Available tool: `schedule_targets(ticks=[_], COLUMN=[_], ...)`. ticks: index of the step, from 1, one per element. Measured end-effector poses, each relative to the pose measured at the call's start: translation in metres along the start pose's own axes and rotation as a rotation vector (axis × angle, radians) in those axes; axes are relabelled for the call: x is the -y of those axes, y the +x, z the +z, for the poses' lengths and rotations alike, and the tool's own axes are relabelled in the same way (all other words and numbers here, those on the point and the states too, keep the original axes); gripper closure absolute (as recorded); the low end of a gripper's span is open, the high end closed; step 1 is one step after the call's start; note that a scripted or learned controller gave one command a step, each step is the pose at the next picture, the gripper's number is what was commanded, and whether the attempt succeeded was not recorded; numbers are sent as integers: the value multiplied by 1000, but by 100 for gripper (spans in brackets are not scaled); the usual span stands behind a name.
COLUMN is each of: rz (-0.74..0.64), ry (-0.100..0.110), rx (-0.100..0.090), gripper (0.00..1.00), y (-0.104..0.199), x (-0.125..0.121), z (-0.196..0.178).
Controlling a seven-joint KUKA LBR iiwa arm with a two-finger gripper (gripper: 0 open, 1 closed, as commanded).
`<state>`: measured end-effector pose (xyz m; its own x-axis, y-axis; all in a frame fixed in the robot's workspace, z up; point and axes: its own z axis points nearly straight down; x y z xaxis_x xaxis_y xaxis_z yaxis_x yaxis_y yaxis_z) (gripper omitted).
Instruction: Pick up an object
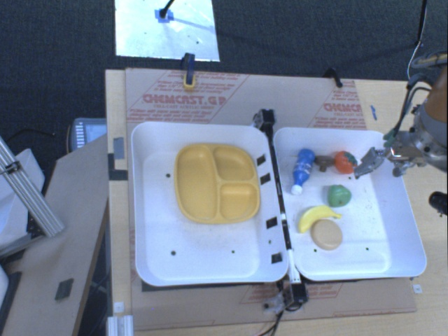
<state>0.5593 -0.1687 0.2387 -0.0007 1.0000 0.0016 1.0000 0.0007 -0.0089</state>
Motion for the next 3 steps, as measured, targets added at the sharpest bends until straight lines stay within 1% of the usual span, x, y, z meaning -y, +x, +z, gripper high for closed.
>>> schedule_targets(ticks=[1,2,3], rz=[-3,-4,-1], ry=[-10,-8,-5], rx=[2,2,1], gripper=[0,0,0], y=[0,4,9], x=[-2,-12,-9], z=[-6,44,105])
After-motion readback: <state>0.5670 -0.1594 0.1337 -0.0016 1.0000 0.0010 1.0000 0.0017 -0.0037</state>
